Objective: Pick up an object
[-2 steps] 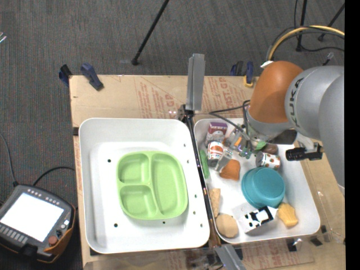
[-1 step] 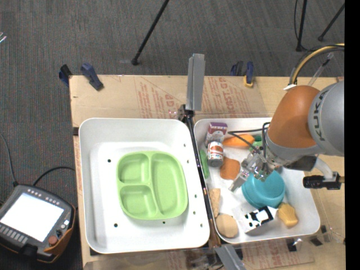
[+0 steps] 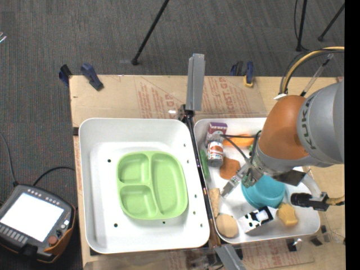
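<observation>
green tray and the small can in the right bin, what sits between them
In the camera view, between the green tray and the can lie bare white bin floor and the two bins' adjoining rims.

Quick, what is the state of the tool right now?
Tool: cannot be told; it sits low in the right bin beside the teal bowl.

Dark grey carpet (image 3: pixel 84 27) all round, tripod legs (image 3: pixel 153 27) slanting across, cardboard-topped bench (image 3: pixel 135 91), blue clamps (image 3: pixel 90 76) at its far edge

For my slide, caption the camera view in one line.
KUKA arm's gripper reaches into the cluttered right bin beside a teal bowl; green divided plate fills the left.
</observation>
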`<action>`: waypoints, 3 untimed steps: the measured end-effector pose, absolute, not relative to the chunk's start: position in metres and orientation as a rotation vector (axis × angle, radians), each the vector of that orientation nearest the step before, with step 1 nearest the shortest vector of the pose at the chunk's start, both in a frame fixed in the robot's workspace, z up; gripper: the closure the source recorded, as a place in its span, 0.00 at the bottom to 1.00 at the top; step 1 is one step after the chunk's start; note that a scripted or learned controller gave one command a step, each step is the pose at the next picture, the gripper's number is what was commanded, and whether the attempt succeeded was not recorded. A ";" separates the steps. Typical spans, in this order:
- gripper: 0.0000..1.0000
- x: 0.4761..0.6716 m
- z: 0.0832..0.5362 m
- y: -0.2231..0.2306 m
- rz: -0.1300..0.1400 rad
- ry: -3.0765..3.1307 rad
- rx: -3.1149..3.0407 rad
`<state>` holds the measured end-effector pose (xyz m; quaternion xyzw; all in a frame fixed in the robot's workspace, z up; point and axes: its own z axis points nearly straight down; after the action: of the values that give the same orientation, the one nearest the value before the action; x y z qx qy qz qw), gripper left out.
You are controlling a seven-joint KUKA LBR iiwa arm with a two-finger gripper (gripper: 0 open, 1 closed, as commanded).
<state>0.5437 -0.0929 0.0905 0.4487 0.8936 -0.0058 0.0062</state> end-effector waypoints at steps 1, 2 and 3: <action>0.00 0.611 0.087 -0.100 -0.001 2.671 1.656; 0.00 0.537 0.087 -0.139 -0.002 2.783 1.461; 0.00 0.642 0.093 -0.109 -0.009 2.816 1.411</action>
<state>0.6423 -0.1091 0.0926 0.4479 0.8941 -0.0028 -0.0041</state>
